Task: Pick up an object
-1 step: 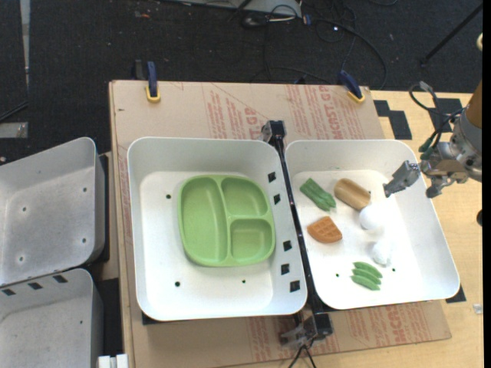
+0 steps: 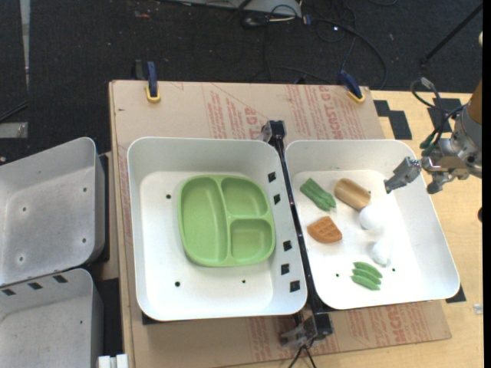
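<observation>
I see the jaws (image 2: 420, 173) at the right bin's (image 2: 430, 228) far right rim, hanging off the arm that enters from the right. I cannot tell from this angle whether they are released or clenched; nothing sits between them.

The right bin holds the objects to pick. A green pea pod (image 2: 317, 194) lies far left, with a tan roll (image 2: 352, 193) just right of it. An orange bread slice (image 2: 325, 230) sits near centre. A white egg (image 2: 371, 218) lies right of the slice, and a second white piece (image 2: 380, 251) nearer. Another green pod (image 2: 367, 275) is nearest.

The left bin (image 2: 153, 205) holds a green divided plate (image 2: 227, 220). Both bins rest on the tabletop (image 2: 199, 110).
</observation>
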`<state>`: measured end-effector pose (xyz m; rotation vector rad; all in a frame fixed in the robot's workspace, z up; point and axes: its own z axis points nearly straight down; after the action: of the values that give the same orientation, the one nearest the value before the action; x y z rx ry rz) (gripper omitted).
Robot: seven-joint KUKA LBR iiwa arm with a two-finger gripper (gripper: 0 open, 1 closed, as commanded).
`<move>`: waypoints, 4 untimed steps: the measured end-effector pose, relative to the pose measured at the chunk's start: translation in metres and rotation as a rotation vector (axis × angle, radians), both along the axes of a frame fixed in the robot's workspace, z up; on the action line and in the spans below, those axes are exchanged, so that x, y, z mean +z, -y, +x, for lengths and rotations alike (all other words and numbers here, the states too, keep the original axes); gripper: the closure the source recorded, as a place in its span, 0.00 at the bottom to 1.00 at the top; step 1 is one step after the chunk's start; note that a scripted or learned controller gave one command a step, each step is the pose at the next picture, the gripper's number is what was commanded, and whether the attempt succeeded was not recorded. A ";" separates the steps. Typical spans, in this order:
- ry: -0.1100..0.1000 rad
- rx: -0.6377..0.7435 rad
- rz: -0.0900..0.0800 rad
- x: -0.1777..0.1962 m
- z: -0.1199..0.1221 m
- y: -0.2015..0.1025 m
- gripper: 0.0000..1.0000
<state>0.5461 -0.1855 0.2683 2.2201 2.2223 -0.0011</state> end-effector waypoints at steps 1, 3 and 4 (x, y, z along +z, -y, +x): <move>-0.005 -0.002 0.002 -0.064 0.000 -0.003 0.00; -0.001 0.001 0.001 -0.161 0.008 -0.017 0.00; 0.001 -0.001 0.000 -0.149 0.008 -0.017 1.00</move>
<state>0.5539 -0.1687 0.1190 2.2203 2.2211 0.0001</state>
